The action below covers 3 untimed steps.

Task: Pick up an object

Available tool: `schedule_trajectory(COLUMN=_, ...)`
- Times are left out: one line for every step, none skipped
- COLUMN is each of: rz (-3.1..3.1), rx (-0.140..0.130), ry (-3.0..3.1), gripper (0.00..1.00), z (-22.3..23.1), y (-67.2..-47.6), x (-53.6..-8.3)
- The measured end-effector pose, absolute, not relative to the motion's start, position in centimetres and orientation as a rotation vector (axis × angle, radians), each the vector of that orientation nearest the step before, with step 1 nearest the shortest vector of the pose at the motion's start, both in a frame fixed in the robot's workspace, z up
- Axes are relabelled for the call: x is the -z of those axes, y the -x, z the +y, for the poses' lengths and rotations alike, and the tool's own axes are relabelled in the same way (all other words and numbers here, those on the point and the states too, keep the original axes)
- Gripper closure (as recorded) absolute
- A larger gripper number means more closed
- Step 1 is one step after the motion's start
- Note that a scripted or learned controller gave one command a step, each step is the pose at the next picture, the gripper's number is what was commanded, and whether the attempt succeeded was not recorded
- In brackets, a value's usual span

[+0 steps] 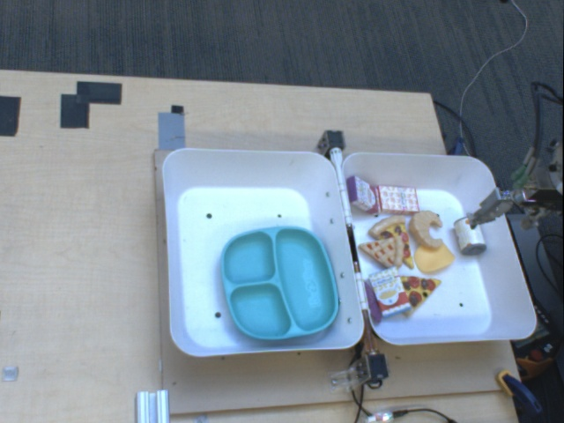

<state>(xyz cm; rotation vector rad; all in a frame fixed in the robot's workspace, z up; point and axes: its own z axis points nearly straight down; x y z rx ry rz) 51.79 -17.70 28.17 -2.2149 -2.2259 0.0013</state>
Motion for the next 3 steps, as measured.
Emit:
schedule_trajectory(rz=-2.224, rx=-0.003, ry=2.213, gripper=0.00, z=-15.9, y=-58.2, x=-13.8)
schedule_trajectory(rz=-2.228, rx=0.005, ry=2.213, gripper=0.00, z=-15.5, y=-59.1, x=-8.6)
schedule_trajectory(rz=-2.232, rx=0.013, ry=2.217, gripper=1.00, z=-15.5, y=-59.4, x=-9.6)
